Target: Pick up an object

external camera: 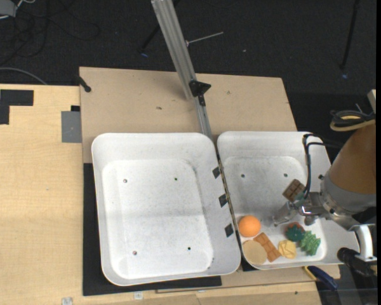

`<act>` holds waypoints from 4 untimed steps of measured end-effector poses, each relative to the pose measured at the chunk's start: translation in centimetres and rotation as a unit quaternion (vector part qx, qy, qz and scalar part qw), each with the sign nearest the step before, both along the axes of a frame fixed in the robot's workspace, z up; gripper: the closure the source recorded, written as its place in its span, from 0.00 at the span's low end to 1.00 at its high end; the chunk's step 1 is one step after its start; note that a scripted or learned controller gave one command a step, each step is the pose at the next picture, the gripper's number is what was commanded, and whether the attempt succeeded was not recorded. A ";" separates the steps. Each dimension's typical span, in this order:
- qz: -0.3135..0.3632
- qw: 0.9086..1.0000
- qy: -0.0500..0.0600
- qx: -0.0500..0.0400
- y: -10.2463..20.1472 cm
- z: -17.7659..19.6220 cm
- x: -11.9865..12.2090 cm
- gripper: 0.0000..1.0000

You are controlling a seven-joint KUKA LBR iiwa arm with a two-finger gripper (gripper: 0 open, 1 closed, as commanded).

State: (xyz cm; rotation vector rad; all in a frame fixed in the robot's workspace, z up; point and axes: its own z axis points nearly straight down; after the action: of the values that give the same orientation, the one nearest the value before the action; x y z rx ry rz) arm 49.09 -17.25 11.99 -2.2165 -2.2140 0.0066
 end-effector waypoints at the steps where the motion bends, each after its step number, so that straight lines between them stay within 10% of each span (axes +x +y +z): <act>1: 0.000 1.000 -0.004 -0.001 0.0 -2.9 0.0 0.00; 2: -0.003 1.000 -0.003 0.000 0.0 -1.8 0.0 1.00; 4: 0.002 1.000 -0.006 -0.002 0.0 8.4 0.9 1.00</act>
State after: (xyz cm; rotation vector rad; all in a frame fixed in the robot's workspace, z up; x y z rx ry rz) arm 50.00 -17.28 20.41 -2.2201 -2.2258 -0.0029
